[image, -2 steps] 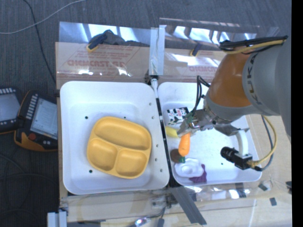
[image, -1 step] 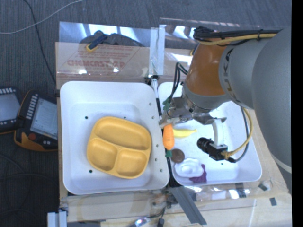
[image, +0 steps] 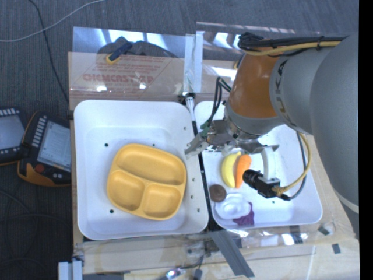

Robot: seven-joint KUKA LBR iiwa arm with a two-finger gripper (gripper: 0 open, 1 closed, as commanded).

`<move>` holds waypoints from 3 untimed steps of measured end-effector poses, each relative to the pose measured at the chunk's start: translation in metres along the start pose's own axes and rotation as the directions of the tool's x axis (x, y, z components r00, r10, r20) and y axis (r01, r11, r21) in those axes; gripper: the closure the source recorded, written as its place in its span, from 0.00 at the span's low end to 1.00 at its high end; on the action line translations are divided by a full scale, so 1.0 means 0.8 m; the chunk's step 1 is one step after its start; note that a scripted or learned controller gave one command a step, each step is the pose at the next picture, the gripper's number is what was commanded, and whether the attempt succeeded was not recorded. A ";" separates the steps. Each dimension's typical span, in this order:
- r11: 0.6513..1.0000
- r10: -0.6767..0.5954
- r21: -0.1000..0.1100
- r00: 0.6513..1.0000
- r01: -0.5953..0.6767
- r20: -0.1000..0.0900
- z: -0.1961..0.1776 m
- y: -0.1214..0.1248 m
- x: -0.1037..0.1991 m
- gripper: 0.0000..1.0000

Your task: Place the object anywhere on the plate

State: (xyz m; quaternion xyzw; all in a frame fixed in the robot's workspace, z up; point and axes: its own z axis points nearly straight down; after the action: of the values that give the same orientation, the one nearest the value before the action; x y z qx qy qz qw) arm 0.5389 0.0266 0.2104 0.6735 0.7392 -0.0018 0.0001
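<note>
White bins below; arm (image: 274, 98) hovers over the banana (image: 228, 171), jaws hidden—lift cleanly toward the yellow plate (image: 145, 181).

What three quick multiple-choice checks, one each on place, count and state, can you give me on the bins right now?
1. Where is the yellow divided plate?
A. left bin
B. right bin
C. on the floor

2. How many compartments does the plate have?
A. two
B. three
C. five

3. What lies on the plate?
A. the banana
B. the carrot
C. nothing

Answers:
1 A: the plate sits in the left bin.
2 B: one long section and two smaller ones show.
3 C: its sections are bare; the banana, carrot, brown disc and purple item lie in the right bin, under the arm.
</note>
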 end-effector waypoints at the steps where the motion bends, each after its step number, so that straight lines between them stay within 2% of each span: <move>1: 0.988 -0.156 0.000 0.988 0.156 0.003 0.033 0.160 0.055 0.00; 2: 0.987 -0.158 0.000 0.987 0.158 0.008 0.022 0.160 0.056 1.00; 3: 0.947 -0.322 0.000 0.947 0.322 -0.001 0.034 0.028 -0.007 1.00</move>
State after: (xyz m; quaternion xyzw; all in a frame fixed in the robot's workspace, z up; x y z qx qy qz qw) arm 0.5615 0.0228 0.1830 0.5438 0.8392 -0.0014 -0.0006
